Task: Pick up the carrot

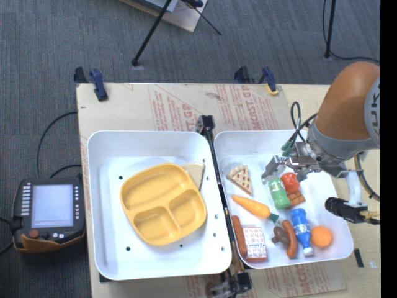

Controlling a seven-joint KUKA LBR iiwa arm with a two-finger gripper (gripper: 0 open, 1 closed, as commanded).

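The carrot (251, 206), orange with a green tip at its right end, lies flat in the middle of the right bin (248, 139), pointing left and slightly up. My gripper (282, 166) hangs over the bin up and to the right of the carrot. It is just above a green bottle (279, 194) and a red can (290, 184). Nothing shows in its grasp, and the carrot lies apart from it.
Around the carrot are a sandwich wedge (240, 179), a sausage (236, 231), a red-and-white carton (254, 242), a brown item (287, 236), a blue bottle (301, 227) and an orange ball (321, 236). The left bin (99, 166) holds a yellow divided plate (162, 203).
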